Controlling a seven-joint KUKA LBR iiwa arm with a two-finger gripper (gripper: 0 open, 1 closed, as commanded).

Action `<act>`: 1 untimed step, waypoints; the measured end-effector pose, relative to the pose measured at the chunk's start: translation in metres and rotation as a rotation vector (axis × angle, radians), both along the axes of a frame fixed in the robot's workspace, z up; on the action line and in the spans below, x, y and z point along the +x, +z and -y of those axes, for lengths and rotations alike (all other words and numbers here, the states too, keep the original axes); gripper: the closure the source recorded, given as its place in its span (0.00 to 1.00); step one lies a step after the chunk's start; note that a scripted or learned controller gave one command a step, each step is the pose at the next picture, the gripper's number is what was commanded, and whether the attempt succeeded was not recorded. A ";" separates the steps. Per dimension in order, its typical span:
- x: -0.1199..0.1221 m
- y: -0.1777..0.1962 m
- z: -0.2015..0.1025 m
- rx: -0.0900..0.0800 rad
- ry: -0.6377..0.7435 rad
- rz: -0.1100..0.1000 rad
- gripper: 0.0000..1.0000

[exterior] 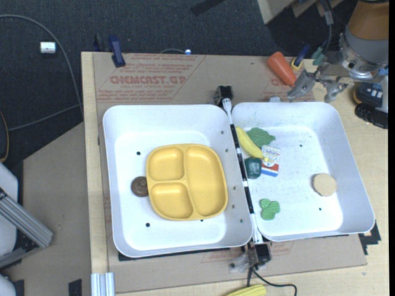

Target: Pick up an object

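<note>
My gripper (317,89) hangs above the far rim of the right bin (345,147), open, with nothing between its fingers. In that bin a yellow banana (248,142) lies against the left wall beside a green leafy piece (261,134). A white, red and blue packet (271,160) and a dark green block (253,167) sit just below them. A small green toy (269,209) lies near the front, and a tan round biscuit (324,184) rests at the right. All of these sit well below and in front of the gripper.
The left bin (120,140) holds a yellow divided plate (185,181) with a brown disc (140,186) at its left edge. An orange object (281,68) lies on the cardboard behind the right bin, left of the gripper. A black clip (224,95) joins the bins at the back.
</note>
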State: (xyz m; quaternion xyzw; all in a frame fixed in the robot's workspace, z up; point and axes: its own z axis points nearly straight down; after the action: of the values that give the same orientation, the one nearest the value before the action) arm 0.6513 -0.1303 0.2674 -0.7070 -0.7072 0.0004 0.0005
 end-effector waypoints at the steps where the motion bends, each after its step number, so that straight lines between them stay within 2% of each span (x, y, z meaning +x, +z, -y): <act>1: 0.004 -0.133 -0.036 0.001 0.001 -0.003 0.00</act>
State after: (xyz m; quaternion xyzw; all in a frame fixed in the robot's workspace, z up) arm 0.6554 -0.0946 0.1341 -0.7068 -0.7074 0.0010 0.0021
